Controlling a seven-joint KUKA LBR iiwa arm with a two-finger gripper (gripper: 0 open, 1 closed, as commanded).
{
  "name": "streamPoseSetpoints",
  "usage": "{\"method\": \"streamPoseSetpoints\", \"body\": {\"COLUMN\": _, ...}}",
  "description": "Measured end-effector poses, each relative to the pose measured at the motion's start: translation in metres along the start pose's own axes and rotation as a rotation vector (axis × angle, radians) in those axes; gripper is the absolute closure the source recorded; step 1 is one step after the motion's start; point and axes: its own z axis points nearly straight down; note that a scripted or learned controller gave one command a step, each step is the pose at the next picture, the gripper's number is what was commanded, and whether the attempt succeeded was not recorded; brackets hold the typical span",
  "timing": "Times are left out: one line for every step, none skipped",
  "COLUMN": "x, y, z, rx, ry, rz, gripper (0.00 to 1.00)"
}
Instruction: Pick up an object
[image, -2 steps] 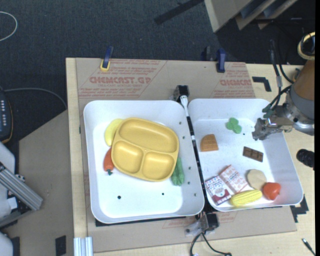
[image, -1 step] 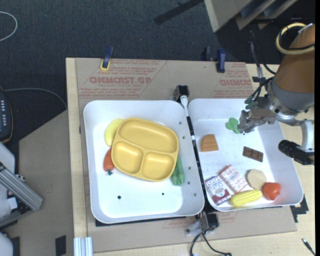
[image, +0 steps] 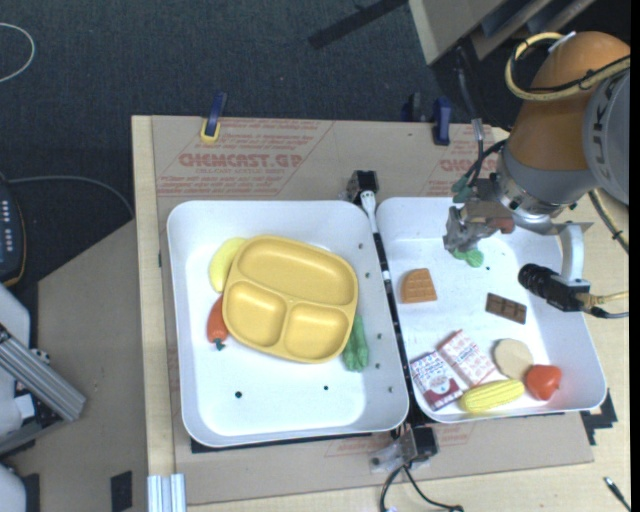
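Left bin (image: 190, 300) holds yellow tray (image: 288, 298); right bin (image: 590, 370), corn (image: 491, 396).

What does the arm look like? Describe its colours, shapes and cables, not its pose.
The arm is bulky and rounded, with grey casing and a broad orange band above the wrist. A yellowish cable loops over the orange part, and thin dark wires run down to the small grey metal end effector.

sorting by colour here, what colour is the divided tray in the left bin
Yellow. The divided tray shows best in the camera view, lying in the left bin.
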Motion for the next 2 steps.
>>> {"method": "streamPoseSetpoints", "body": {"x": 0.053, "y": 0.019, "z": 0.003, "rx": 0.0, "ry": 0.001, "rz": -0.001, "gripper": 1.0}}
{"method": "streamPoseSetpoints", "body": {"x": 0.102, "y": 0.047, "z": 0.009, "rx": 0.0, "ry": 0.002, "rz": -0.001, "gripper": 1.0}}
